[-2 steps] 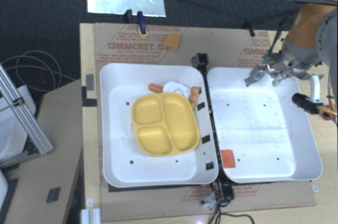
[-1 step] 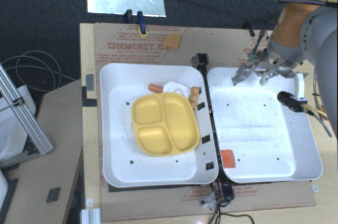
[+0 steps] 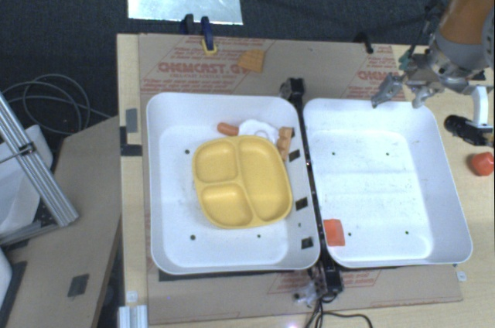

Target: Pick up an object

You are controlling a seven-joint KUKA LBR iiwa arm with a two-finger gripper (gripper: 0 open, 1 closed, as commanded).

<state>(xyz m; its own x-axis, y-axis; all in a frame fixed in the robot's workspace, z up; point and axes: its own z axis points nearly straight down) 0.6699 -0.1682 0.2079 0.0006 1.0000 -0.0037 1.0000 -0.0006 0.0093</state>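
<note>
Orange block point(image 3: 333, 232) lies lower left in the right bin point(image 3: 445, 241), nothing beside it; gripper point(image 3: 402, 94), fingers spread and empty, hovers at upper right; best approach: centre above the block, descend vertically, then close.

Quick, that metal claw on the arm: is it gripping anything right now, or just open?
Tool: open, holding nothing; it hangs over the far edge of the right-hand shallow white bin.
</note>
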